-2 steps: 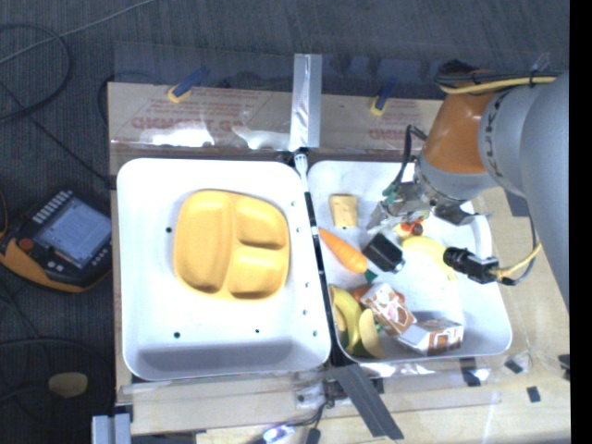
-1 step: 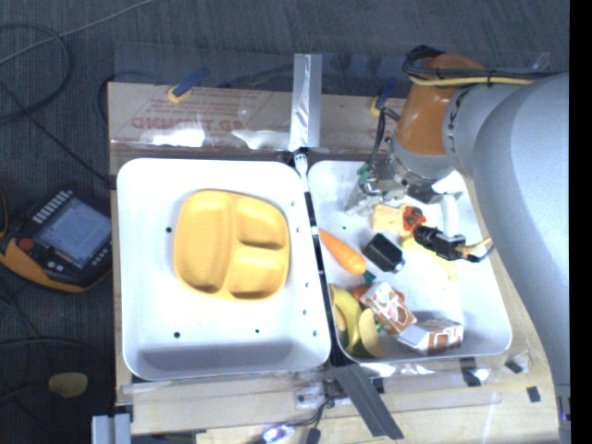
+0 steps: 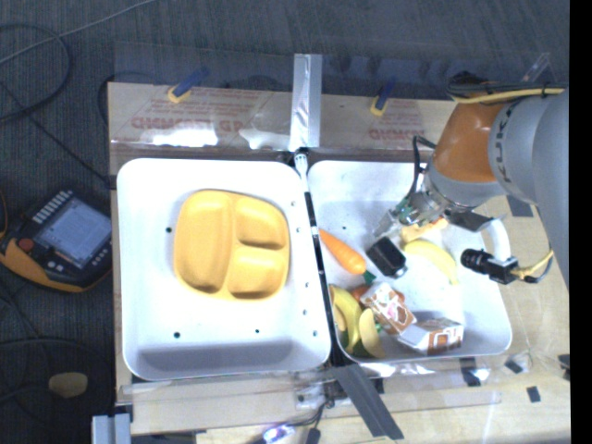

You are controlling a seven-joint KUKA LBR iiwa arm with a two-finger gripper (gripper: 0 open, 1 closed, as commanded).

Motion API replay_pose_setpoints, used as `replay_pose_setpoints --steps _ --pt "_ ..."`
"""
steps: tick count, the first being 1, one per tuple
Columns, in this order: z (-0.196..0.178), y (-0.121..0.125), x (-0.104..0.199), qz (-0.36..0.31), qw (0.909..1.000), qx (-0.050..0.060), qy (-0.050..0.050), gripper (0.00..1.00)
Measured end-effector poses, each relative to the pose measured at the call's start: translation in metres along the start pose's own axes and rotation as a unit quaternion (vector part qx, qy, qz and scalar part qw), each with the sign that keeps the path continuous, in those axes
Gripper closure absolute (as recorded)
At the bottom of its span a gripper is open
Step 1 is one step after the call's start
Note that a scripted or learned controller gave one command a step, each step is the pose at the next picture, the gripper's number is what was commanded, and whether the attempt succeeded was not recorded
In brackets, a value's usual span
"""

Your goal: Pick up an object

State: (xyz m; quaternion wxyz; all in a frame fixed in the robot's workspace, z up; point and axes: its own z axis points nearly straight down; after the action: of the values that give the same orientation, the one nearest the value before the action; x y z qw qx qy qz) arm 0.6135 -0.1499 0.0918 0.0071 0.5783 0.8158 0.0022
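Reaching: the arm (image 3: 481,146) comes in from three o'clock and bends down into the right bin (image 3: 347,192), which is where every loose object lies, so the search for something to pick happens there.
Gripper: the gripper (image 3: 388,255) hangs low over the middle of that bin, its dark tip pointing toward eight o'clock; from where I stand I cannot tell how wide it is, and nothing shows between its tips.
Carrot: the carrot (image 3: 342,251) lies flat just at nine o'clock of the tip, near the bin's left wall, apart from the pile and so the easiest thing to close on, I judge.
Pale fruit: a pale yellow-white fruit (image 3: 435,259) sits just at three o'clock of the tip, partly under the wrist.
Pile: bananas (image 3: 350,320) and a small carton (image 3: 407,320) crowd the six o'clock corner, touching one another, which would make a clean grasp harder.
Left bin: the left bin (image 3: 148,340) bears a yellow divided tray (image 3: 231,243), upside-up and alone, well apart from the arm.
Stage: the pick looks not yet made.
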Motion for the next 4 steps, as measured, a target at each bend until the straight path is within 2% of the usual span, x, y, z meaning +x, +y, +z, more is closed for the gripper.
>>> replay_pose_setpoints --steps 1,2,3,4 --pt "0.001 0.059 0.015 0.029 0.9996 -0.001 0.000 1.00" --pt "-0.001 -0.055 0.020 0.028 0.9996 0.001 0.001 1.00" --pt "-0.092 0.030 0.073 -0.004 1.0000 0.006 0.004 1.00" --pt "-0.186 0.029 -0.004 -0.169 0.9856 0.005 0.003 1.00"
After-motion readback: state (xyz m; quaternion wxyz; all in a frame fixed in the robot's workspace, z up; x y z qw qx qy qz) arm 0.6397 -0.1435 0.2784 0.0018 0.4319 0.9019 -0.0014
